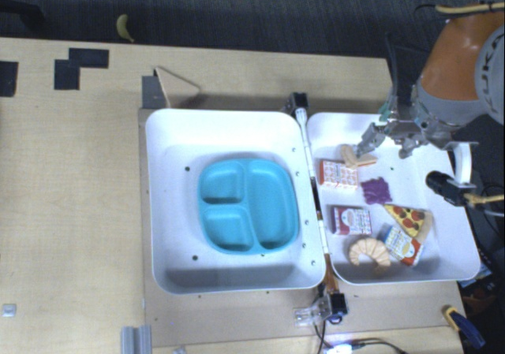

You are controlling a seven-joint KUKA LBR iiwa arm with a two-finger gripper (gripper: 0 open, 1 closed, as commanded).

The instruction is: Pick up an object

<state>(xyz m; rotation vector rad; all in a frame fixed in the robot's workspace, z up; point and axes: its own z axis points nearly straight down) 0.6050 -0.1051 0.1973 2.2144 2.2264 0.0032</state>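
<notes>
Above right bin [442, 187]: pincer [388, 140] hovers

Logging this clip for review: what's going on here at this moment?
The arm's hand hangs open over the back of the right bin, just beside a tan cracker-like piece, holding nothing. Boxes, a purple item, a pizza slice and a croissant lie there. The left bin holds a blue divided tray.

Even, bright overhead light, slightly soft picture.
The white bins [237, 128] glared pale and nearly washed out; a faint shadow lay under the blue tray [248, 204]; the dark floor stayed dim and grainy.
</notes>
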